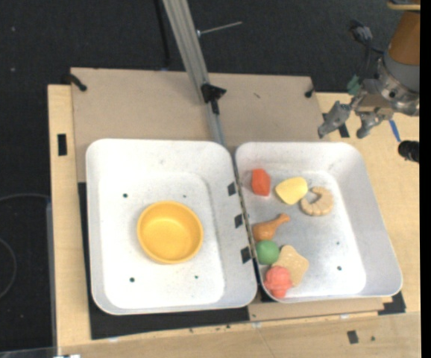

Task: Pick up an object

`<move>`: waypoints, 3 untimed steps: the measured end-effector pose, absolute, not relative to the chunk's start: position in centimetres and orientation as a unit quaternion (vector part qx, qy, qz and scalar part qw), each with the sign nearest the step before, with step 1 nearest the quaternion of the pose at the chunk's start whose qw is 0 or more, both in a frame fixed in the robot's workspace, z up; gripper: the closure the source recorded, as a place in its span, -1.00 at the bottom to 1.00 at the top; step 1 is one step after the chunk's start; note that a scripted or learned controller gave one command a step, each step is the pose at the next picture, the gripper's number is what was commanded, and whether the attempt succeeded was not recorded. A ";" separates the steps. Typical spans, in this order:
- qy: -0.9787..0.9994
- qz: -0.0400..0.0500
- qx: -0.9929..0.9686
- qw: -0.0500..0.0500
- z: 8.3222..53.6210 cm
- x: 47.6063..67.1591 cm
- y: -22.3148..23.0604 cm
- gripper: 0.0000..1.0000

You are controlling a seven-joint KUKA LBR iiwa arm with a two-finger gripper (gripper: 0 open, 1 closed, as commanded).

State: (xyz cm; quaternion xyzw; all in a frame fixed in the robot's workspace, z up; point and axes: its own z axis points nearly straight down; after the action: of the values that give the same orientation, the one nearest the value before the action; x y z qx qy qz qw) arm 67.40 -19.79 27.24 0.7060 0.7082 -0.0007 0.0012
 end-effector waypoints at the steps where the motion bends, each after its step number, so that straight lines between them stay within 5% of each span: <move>1: 0.708 -0.001 0.706 0.001 27.3 67.4 -19.8 -1.00; 3: 0.707 -0.002 0.707 0.000 16.8 67.1 -19.8 -1.00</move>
State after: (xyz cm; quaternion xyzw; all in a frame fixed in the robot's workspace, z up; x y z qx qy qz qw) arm 67.10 -19.80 16.76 0.7069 0.7074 -0.0021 0.0001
